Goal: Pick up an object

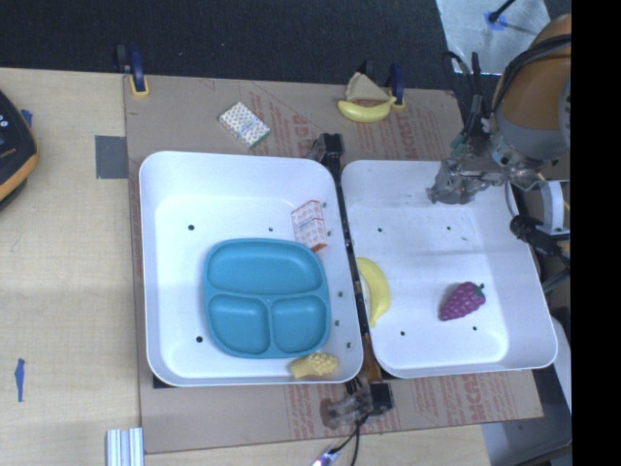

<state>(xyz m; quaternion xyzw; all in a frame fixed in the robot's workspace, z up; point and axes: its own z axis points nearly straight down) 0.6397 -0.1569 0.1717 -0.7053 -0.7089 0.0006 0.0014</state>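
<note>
On the bench (68,289) sit two shallow white bins side by side, the left bin (165,260) and the right bin (524,299). The one arm (534,95), grey with an orange band, reaches in from the right, and its gripper (454,190) hangs low over the far part of the right bin; whether it is open or shut cannot be told, and nothing is seen in it.

The left bin holds one blue divided plate (267,294), one small red-and-white carton (310,223) at its far right, and one yellow lumpy toy (313,364) at its near edge. The right bin holds one banana (375,289) against its left wall, its long axis running near to far, and one purple grape bunch (462,300), well apart from the gripper, its long axis slanting, narrow end toward the far right.

Beyond the bins lie a second banana (365,111) and one patterned packet (244,123).
</note>
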